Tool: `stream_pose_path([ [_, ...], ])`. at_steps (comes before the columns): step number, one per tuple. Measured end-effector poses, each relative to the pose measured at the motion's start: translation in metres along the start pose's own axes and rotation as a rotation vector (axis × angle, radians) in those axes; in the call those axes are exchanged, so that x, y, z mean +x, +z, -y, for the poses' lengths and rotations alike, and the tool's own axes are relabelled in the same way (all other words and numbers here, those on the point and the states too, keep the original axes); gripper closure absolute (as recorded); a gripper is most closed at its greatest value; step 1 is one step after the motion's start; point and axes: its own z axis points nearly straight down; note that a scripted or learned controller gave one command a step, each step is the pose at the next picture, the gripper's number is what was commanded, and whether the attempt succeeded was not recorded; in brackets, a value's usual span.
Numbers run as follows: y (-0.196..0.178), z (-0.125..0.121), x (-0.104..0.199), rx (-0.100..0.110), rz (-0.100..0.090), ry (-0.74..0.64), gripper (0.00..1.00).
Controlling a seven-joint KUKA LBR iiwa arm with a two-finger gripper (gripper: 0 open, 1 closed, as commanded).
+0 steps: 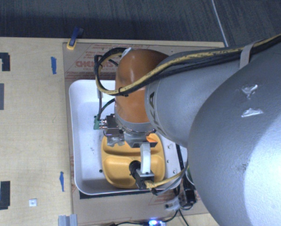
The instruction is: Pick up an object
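A large rounded yellow object (116,166) lies in the near part of the left white bin (79,126). A small orange piece (152,138) shows at its right, partly under the arm. My gripper (120,139) points straight down into this bin. It is right above the far edge of the yellow object, and I cannot tell whether they touch. The orange wrist band and the grey arm hide the gripper's lower end and whatever lies beneath it.
The grey arm covers the right half of the view, including the second bin. A wooden bench top (27,126) with blue tape marks and black squares stretches to the left. Bare white bin floor (88,145) shows left of the yellow object.
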Motion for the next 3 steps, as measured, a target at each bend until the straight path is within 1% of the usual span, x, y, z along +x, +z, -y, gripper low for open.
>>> stream_pose_path([
  [3,-0.030,-0.001,0.002,-0.004,0.001,-0.006,1.00],
])
